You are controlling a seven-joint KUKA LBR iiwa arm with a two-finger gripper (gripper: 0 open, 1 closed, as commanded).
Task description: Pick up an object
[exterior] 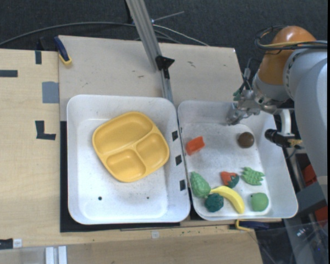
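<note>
Nearest the camera, along the near edge of the right-hand shallow white bin [275, 164], lie a yellow toy banana [231, 197], a dark green broccoli-shaped toy [213, 202] touching its left end, a round lime-green toy fruit [258, 202] toward the near right corner, and a pale green leafy vegetable toy [199, 183] by the bin's left wall. Just behind them sit a small red and green toy [229, 177] and a bright green ridged toy [252, 176]. An orange-red block [194, 144] lies near the left wall, mid-bin. A dark brown ball [245, 139] rests toward the far right part, just in front of the gripper [235, 116], which hangs over the far edge with nothing visibly between its tips; whether it is spread or closed cannot be told. The left-hand white bin [82, 164] carries a yellow three-compartment plastic plate [131, 146].
</note>
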